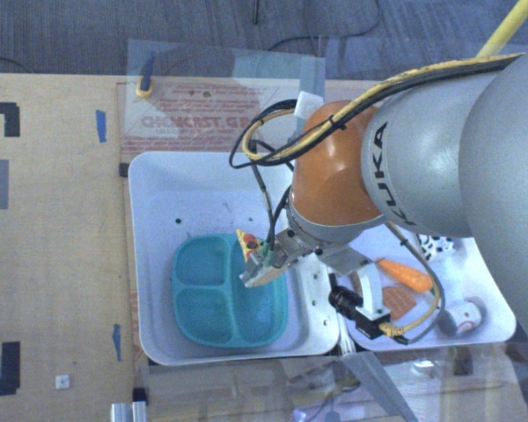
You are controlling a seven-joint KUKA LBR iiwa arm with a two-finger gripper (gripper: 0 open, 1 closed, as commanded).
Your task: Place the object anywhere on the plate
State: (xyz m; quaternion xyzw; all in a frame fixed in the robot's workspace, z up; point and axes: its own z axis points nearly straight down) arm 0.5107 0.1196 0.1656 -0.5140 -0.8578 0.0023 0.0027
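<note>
Teal, three-compartment plate [230,290] lying in the left bin [150,236]. The end effector [262,266] hangs over the plate's right rim, beside a small yellow-and-red object [246,239], probably the task's thing. Whether its jaws are spread or pinching anything cannot be told. Judged small, light and rigid, the object would suit a pinch across its narrow middle. A toy carrot [405,275] lies in the right bin [497,319].

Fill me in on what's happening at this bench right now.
A grey and orange KUKA arm reaches in from the right, with its gripper over the right edge of the teal divided plate in the left bin. Something small and yellow-red shows at the gripper, too unclear to identify. A toy carrot and other small items lie in the right bin.
</note>
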